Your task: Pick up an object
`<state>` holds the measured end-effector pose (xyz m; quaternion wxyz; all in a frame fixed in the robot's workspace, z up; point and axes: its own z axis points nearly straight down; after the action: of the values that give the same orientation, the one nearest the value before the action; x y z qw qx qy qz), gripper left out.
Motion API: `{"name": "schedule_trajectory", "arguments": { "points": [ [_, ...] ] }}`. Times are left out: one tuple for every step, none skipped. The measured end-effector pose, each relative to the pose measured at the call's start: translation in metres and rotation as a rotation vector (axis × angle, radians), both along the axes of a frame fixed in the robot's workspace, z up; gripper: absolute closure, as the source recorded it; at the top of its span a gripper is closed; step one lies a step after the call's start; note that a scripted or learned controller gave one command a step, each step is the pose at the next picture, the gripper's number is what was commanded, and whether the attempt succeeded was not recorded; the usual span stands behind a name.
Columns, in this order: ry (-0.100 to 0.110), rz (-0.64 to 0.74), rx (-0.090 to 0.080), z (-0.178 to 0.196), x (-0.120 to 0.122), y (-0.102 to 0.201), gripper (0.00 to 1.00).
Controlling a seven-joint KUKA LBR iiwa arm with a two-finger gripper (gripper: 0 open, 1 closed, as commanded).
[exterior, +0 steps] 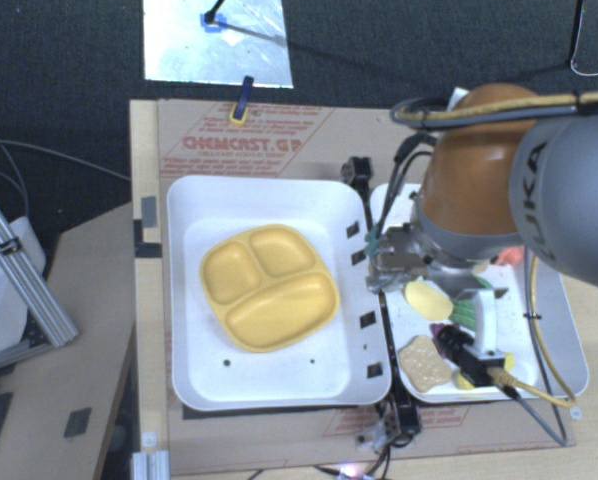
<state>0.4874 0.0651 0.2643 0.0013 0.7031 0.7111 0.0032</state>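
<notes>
Red block letters reading "CHEMCAST GP" run across the brown board [244, 143] covering the desk under both bins. The left bin [189, 268] is smooth white plastic and holds a glossy yellow divided plate [269, 286] with three compartments. In the right bin [564, 358] lie a pale yellow oval piece [427, 300], a tan cracker-like square [426, 361] and something green [466, 313]. The grey and orange arm [519, 183] hangs over them; its end effector [399, 258] sits near the bins' shared wall, and I cannot tell its state.
</notes>
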Motion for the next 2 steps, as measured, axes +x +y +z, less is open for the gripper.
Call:
{"name": "schedule_trajectory", "arguments": {
  "points": [
    [-0.002,-0.004,-0.001,0.0549,0.0302,0.0268,1.00],
    [0.002,0.000,-0.003,0.0624,0.0290,0.0249,1.00]
  ]
}}
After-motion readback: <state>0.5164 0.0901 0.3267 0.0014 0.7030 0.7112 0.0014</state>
